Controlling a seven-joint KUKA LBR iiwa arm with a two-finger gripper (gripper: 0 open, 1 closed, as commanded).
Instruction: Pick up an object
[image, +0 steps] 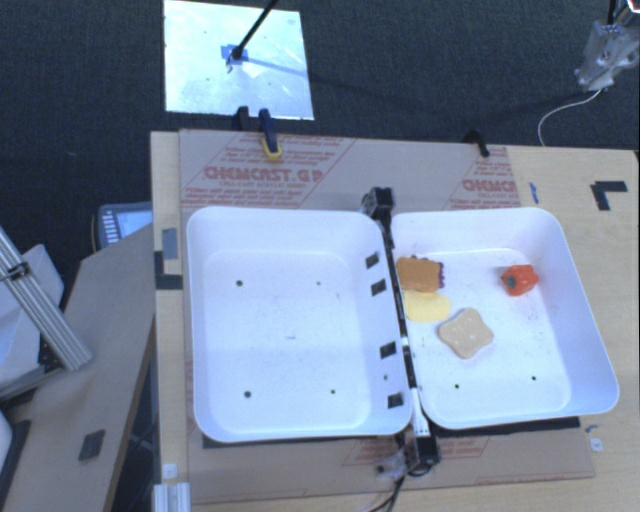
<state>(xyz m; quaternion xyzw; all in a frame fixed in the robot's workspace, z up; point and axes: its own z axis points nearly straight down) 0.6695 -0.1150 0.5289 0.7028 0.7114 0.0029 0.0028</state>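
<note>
Red pepper (518, 280) well below the tool (604, 55)

One fixed camera, mounted above the bench (560, 170), looking down at a slant. From my seat I get both white bins whole: left bin (285, 225), right bin (560, 245), side by side mid-frame. View sits far enough back to take in the bench edges, dark floor (80, 80) beyond, and a shiny square plate (240, 90) at the top.
</note>
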